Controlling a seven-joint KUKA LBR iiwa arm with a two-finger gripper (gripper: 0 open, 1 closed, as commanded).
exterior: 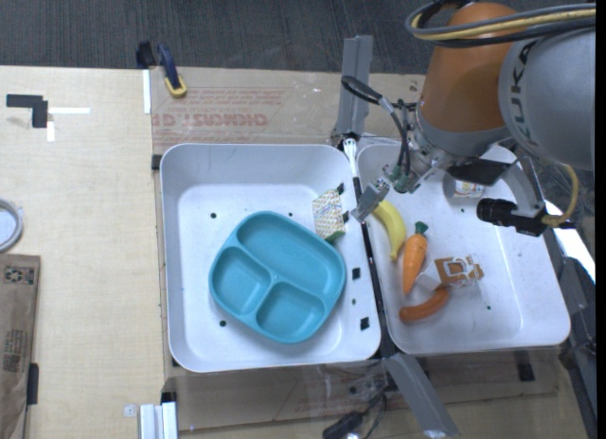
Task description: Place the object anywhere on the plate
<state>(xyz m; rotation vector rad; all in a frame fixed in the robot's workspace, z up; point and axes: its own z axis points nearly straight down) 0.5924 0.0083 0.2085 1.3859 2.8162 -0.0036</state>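
Arm (pixel 492 78) reaching from right, fingers (pixel 377 191) above banana (pixel 390 224), spread unclear

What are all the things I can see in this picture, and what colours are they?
bins: 2, white, side by side on the bench
plate: 1, blue, three compartments, in the left bin
packet: 1, pale patterned, left bin, by the plate's upper right edge
banana: 1, yellow, right bin, near the dividing wall
carrot: 1, orange with green top, right bin, beside the banana
sausage: 1, orange-brown, right bin, below the carrot
small box: 1, white and brown, right bin, right of the carrot
clamp: 1, blue and yellow, bench top edge
arm: 1, grey with orange band, over the right bin
pincer: 1, above the banana
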